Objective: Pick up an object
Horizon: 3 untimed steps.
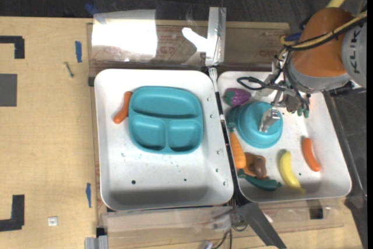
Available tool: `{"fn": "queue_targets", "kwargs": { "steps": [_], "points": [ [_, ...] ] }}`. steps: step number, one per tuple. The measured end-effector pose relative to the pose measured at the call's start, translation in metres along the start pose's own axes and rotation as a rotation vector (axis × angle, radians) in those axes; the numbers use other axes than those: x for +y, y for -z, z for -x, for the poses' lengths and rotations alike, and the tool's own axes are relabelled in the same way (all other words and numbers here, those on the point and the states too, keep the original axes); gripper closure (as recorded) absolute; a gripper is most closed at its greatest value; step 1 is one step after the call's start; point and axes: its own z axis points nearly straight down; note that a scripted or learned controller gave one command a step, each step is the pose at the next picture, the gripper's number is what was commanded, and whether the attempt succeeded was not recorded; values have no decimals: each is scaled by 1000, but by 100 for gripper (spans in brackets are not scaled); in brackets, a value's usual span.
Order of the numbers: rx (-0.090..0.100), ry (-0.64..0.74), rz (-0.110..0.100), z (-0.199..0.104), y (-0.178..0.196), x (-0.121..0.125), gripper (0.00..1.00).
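we see the gripper point(271, 120) poised over the teal bowl point(259, 125) in the right bin point(337, 175); we cannot tell its state.

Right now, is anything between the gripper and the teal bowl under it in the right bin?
Nothing visible. The gripper sits directly over the teal bowl in the right bin. The purple toy lies at the bowl's upper left and the carrot at its lower left, both beside it.
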Motion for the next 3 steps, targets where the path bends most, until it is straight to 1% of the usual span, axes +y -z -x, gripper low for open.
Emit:
{"fn": "queue_targets", "kwargs": {
  "steps": [1,2,3],
  "points": [
    [-4,51,0,-3,0,3,0],
    [-6,3,2,-10,0,1,0],
    [-9,145,4,-17,0,1,0]
  ]
}}
